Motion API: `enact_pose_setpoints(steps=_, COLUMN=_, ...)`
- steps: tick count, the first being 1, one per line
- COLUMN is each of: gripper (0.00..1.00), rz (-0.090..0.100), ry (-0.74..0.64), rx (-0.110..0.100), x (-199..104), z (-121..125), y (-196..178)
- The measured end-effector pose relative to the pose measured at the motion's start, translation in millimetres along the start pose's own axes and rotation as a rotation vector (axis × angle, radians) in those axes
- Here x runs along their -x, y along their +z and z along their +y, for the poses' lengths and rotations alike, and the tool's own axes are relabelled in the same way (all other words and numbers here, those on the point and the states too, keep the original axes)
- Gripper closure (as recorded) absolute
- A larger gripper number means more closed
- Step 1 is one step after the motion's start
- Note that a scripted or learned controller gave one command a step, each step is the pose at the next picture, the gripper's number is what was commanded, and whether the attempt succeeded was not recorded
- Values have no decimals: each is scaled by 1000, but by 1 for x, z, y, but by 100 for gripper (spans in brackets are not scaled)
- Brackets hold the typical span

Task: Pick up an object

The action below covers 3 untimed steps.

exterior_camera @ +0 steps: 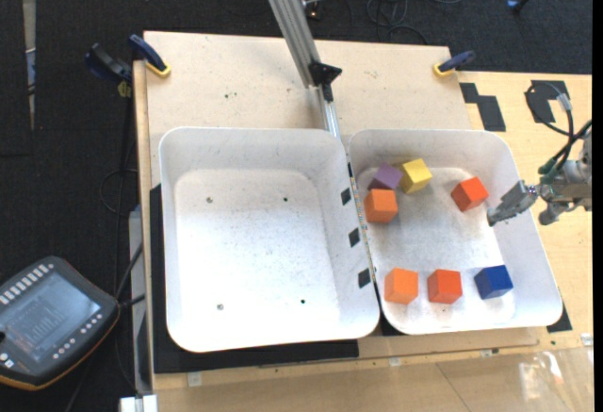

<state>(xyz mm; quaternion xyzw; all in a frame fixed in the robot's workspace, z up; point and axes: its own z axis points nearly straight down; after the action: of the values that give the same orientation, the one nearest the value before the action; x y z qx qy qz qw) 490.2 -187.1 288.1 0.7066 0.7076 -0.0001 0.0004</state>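
at the near edge of the bench, bottom left, a grey handheld pendant [42,321] lies off the work surface, clear of the arm's reach. just beyond it sit the two shallow bins. the left bin [188,151] holds no blocks, only specks on its floor. the right bin [528,302] carries all the candidates for picking.

nearest in the right bin, three blocks lie in a loose row along the front wall: an orange cube [401,286], a red-orange cube [445,287] just beside it, and a blue cube [493,281] nearest the right wall. they stand apart from each other, which should leave room for fingers on either side.

farther back, a second orange cube [381,206] touches or nearly touches a purple block [385,178], with a yellow cube [415,175] just beside that. this cluster is crowded; a grasp there risks nudging neighbours. a tilted red-orange block [468,193] stands alone towards the right.

the gripper [499,209] sits at the right rim of the right bin, just beside that lone block and not touching it. whether its fingers are apart or together cannot be told at this size; nothing is seen between them. judgement: the pick has not begun, and the lone block is the likeliest target.

farthest, clamps [151,57] hold the board's back corners, and a metal strut [287,9] slants in above the bins.
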Motion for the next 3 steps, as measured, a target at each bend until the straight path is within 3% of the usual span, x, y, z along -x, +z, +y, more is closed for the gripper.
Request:
enact_pose_setpoints(steps=1, gripper=0, rz=0, ry=1, rx=0, x=0, z=0, y=0)
enact_pose_setpoints(steps=3, gripper=0, rz=2, ry=2, rx=-6, x=8, z=8, y=116)
